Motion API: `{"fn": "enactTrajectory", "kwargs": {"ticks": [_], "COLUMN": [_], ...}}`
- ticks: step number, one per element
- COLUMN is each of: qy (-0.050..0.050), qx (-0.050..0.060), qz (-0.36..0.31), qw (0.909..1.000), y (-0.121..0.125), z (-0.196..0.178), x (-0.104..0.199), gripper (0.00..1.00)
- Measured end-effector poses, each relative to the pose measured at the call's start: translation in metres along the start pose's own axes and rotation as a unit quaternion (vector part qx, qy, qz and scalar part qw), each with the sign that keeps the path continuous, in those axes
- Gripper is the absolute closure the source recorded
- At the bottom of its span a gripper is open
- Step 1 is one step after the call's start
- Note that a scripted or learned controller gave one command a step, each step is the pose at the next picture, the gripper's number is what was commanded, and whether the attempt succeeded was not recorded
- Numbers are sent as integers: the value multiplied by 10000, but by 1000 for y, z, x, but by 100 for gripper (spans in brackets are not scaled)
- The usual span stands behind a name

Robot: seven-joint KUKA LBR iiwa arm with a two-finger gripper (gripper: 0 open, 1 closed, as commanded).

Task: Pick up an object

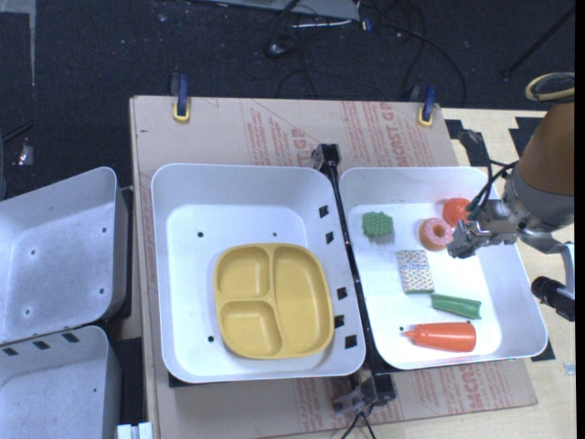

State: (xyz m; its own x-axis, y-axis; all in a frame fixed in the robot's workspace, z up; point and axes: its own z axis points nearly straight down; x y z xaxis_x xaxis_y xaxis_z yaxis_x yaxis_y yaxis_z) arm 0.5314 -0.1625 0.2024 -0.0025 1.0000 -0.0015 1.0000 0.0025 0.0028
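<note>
looks like the approach stage of a grasp, with nothing seen gripped. cannot tell whether the claw [464, 238] is released or clenched: too small and dark to read. sits low over the right-hand shallow white bin [393, 183], just beside a pink ring-shaped toy doughnut [435, 234] and in front of a red-orange rounded toy [454, 210], itself partly hidden. likeliest targets, judging by nearness: those two, both in the far right part of that bin.

to do the step well:
- choose one of the pair and centre over it before descending. close neighbours invite a nudge rather than a grasp.
- for the doughnut, pinch one side through the hole or span the outer edge.
- for the rounded toy, close across the widest part to prevent a roll.
- keep clear of the bin wall at right.
- lift straight up, then check for something actually held.

count, right bin:
- one doughnut
- one rounded red-orange toy
- one green bumpy lump [377, 225]
- one pale patterned rectangular block [415, 271]
- one green elongated piece [456, 305]
- one orange-red bottle-shaped toy [441, 337]

six in all.

left-hand shallow white bin [183, 190]: one yellow three-compartment plastic tray [272, 300].

two bins on one cardboard-covered surface [238, 126].
</note>
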Motion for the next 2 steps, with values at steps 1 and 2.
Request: {"fn": "enactTrajectory", "kwargs": {"ticks": [1,2], "qy": [8,14], "qx": [4,16], "qz": [-21,-25], "qw": [10000,10000], "y": [4,8], "z": [-13,-11], "x": [57,119], "gripper": [100,100]}}
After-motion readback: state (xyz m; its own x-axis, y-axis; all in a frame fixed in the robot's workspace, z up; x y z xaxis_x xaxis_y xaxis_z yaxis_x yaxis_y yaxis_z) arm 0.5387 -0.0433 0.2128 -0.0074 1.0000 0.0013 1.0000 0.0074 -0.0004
